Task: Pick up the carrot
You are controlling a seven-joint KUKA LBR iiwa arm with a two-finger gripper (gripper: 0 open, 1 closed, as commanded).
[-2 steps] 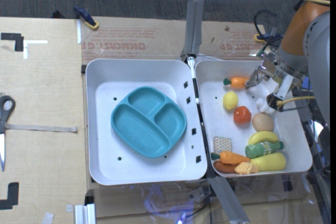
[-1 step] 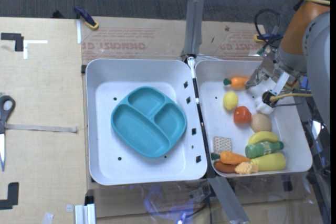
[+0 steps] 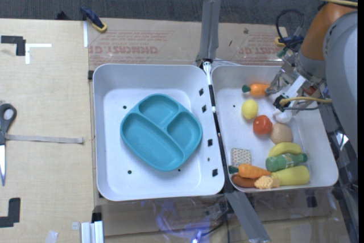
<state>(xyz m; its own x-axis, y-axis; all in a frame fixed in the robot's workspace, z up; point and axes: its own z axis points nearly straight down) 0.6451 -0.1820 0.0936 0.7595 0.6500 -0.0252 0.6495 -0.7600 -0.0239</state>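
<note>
A carrot (image 3: 253, 171), orange with a green top, lies near the front of the right bin (image 3: 318, 122) among other toy food. A shorter orange piece with a green stem (image 3: 257, 89) lies at the back of that bin. My gripper (image 3: 280, 96) hangs low over the back right part of the bin, just right of the short orange piece and above a small white item (image 3: 282, 116). Nothing is visibly held in it. The front carrot is well away from the gripper.
The right bin also holds a lemon (image 3: 249, 109), a tomato (image 3: 262, 124), a beige potato (image 3: 281, 134), a banana (image 3: 284, 149), a green bottle (image 3: 284, 161), corn (image 3: 264, 181) and a waffle square (image 3: 241, 155). A blue divided plate (image 3: 161, 132) sits in the left bin.
</note>
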